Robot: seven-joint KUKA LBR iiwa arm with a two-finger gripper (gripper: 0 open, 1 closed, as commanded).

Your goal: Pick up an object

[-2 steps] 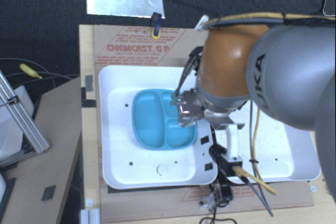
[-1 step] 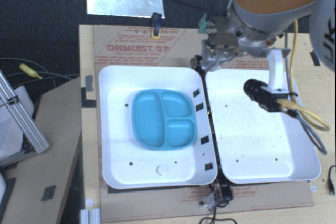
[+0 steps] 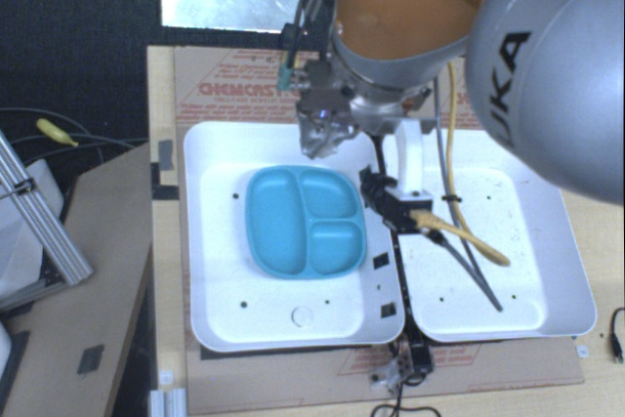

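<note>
while the gripper (image 3: 322, 134) hangs just above the blue plate (image 3: 305, 221) in the left bin (image 3: 220, 308), its state is unclear. tongs (image 3: 459, 234) lie in the right bin (image 3: 547, 298). the arm (image 3: 547, 83) reads "ka".

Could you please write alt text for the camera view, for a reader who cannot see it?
A grey robot arm reaches in from the right, its pincer hanging above the far edge of the left white bin, which holds a blue divided plate. Tongs lie in the right white bin.
</note>
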